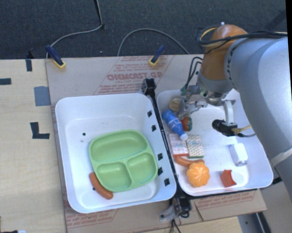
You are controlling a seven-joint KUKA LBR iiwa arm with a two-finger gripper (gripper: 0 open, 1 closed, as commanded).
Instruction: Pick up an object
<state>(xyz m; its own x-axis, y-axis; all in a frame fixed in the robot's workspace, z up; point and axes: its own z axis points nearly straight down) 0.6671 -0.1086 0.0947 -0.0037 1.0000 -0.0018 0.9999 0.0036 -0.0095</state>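
While the big grey arm (264, 90) leans in from your right and covers the far corner of the right bin (260, 177), you can see its gripper (191, 105) low over the back left of that bin, right among the clutter. Go by size from there: the left bin (68, 144) holds a green divided plate (123, 159) with a sausage (101, 186) lying just beside its near left edge. Over in the right bin, an orange pumpkin-shaped toy (198, 174) sits near the front, a blue bottle (174, 123) lies tilted along the left wall, and a small patterned packet (194, 147) and a pinkish one (178, 146) lie just in front of the bottle. A red block (228, 178) is near the front right, a white piece (238, 153) is a little behind it, and a small reddish thing (187, 122) sits right under the gripper, beside the bottle's upper end. As for the fingers, you cannot tell from this angle how wide they stand, and nothing shows clearly pinched between them. My read is that you're at the reach-and-descend step, with the bottle or that reddish piece as the likely target. The next move calls for a clean close on one item alone, then a straight lift; the crowding there could let a neighbour jam or the bottle roll away.
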